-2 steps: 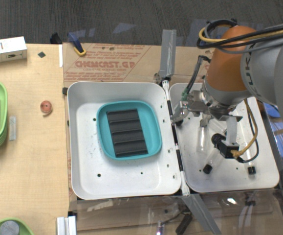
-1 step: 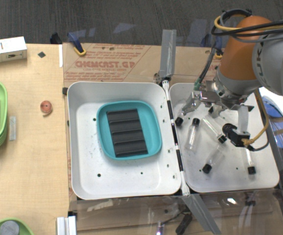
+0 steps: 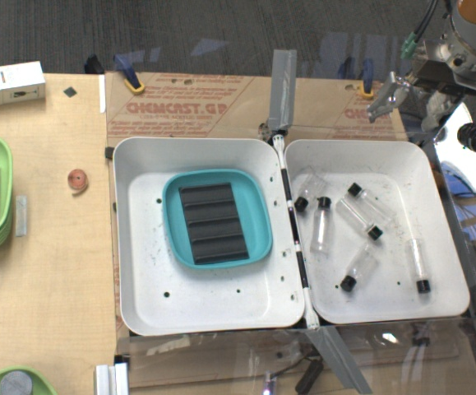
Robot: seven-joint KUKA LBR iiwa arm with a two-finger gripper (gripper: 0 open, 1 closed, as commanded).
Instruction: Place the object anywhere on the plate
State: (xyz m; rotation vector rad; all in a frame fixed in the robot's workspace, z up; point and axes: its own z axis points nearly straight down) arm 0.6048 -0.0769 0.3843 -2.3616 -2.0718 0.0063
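Vials (image 3: pixel 361 220), clear with black caps, lie scattered in the right bin (image 3: pixel 435 303); the teal plate (image 3: pixel 258 220) waits in the left bin (image 3: pixel 139 303). My tool (image 3: pixel 385 99) hangs above the right bin's far edge, holding nothing; its opening I cannot tell. Risk: round, slick tubes may roll or slip from my pinch.

Teal plate (image 3: pixel 218 217) left bin, vials (image 3: pixel 361 220) right bin

pale wood bench (image 3: pixel 48 286) w/ dark grey floor (image 3: pixel 180 15) behind.
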